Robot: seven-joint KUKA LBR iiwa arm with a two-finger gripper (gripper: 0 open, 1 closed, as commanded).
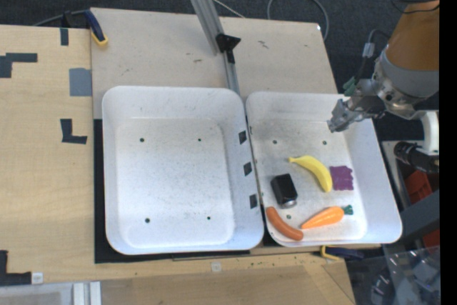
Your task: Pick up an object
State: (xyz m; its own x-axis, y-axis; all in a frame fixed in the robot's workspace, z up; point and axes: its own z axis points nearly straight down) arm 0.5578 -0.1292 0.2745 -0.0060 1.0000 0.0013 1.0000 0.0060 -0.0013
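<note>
While the hand (341,118) is poised over the right bin (378,153), nothing is seen held in it; its opening cannot be told. The banana (314,169) is found just below it, nearest. A centred descent across the banana's narrow width is advised.

The right bin (371,153) holds a banana (314,170), a block (284,189), a carrot (325,217), a sausage (283,224) and perhaps grapes (342,177) beside the banana.

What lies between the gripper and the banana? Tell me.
Nothing: in the camera view, just bare speckled floor of the right bin separates the gripper from the banana.
</note>
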